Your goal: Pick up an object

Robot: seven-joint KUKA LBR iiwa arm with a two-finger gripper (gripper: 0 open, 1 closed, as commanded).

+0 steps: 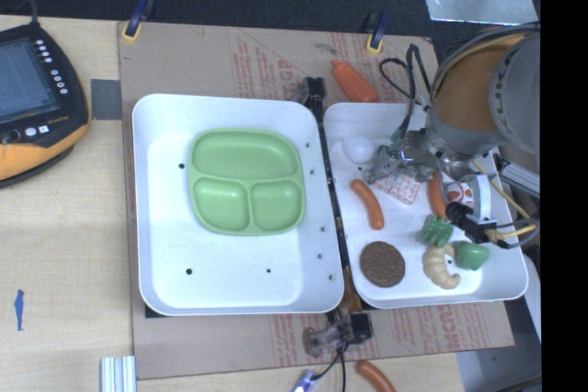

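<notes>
While the arm (pixel 478 96) reaches in from the right over the right bin (pixel 514 289), its gripper (pixel 397 157) sits low near that bin's upper middle, just above a small white packet with red print (pixel 401 188). Whether the fingers are apart or together cannot be told; the metal parts there are too tangled and small to read, and nothing shows plainly between them.

Things to pick lie crowded around it. A white egg-like ball (pixel 356 147) rests just left of the gripper, near the bin's upper left corner. A sausage (pixel 367 203) lies slantwise below that, beside the packet. A brown round patty (pixel 382 263) sits near the bin's lower edge. To its right lie a croissant (pixel 442 266), a green broccoli piece (pixel 437 229) and a green block (pixel 472 255), close together. A carrot-like orange piece (pixel 435 194) stands just under the wrist, partly hidden by cables and black fittings.

The left bin (pixel 156 197) holds a green divided plate (pixel 246 181), well apart from the gripper. Outside the bins, a carrot (pixel 354 82) lies on the cardboard above the right bin, and another orange piece (pixel 377 375) lies below it near the bench edge. A pendant (pixel 32 106) with a screen rests at far left.
</notes>
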